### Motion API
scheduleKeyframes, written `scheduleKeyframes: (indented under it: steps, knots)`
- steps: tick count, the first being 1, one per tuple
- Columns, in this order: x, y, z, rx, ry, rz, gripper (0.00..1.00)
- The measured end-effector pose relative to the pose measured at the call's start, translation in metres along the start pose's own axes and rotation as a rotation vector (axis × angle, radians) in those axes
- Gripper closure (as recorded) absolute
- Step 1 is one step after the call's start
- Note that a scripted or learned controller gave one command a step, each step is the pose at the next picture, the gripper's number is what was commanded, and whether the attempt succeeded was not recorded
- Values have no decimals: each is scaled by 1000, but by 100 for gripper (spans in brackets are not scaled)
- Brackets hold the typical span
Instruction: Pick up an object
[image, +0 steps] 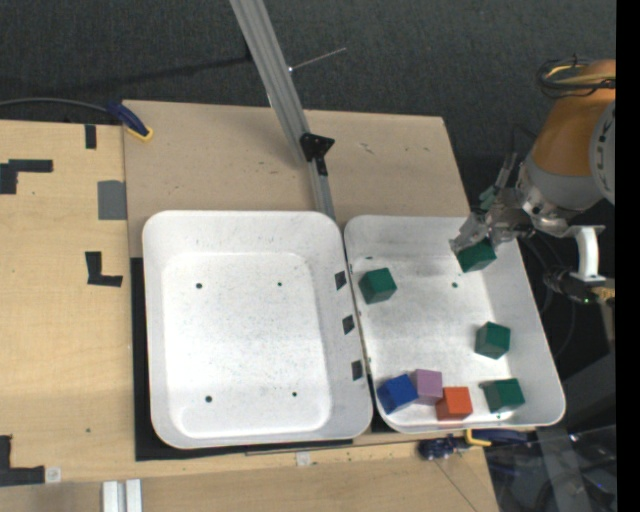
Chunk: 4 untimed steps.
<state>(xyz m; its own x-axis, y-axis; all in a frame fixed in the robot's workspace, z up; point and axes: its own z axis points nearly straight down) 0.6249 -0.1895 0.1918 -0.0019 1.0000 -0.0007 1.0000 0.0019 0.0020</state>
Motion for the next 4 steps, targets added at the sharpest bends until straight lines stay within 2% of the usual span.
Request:
scheduleKeyframes:
  steps: [1,2,4]
  knots:
    - [-2,-2,-63,-2,-1,0,100]
    - [60,-4,-65,4,3,-5,100]
    - [153,-17,-52,5,2,-4,100]
